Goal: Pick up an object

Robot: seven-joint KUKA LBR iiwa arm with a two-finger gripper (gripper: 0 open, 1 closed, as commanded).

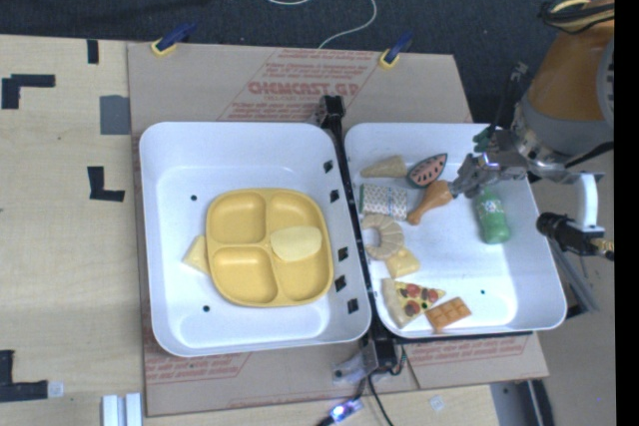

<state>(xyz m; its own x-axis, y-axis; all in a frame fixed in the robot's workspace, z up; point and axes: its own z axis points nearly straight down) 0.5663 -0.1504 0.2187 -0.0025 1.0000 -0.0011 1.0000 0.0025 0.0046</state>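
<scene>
Hovering low over the right bin (519,299), the tool (471,177) sits at the bin's far right side, where the arm (564,85) comes in. I cannot tell from where I stand whether it is wide or narrow, and nothing is plainly caught in it.

Nearest candidates: a green bottle (492,219) lies just below the tool, close to touching, and a drumstick (431,202) lies just to its left, its thin end pointing up toward the tool. A melon slice (427,169) is a bit further left, level with the tool. The rest — a wrapped bar (384,203), a ring (382,236), a pizza slice (407,299) and a cracker (447,312) — is crowded along the divider or well below.

To my eye the step in hand is settling on one piece and coming down on it. The bottle looks the best bet — rounded, standing proud of the floor, with free space to its right. I'd line the tool across its narrow width, not its length, and go down squarely so it cannot roll aside. The drumstick is so close that a sloppy descent could catch both or nudge one away.

The left bin (165,214) holds a yellow tray (240,264), well off to the tool's left; that is no concern now.
</scene>
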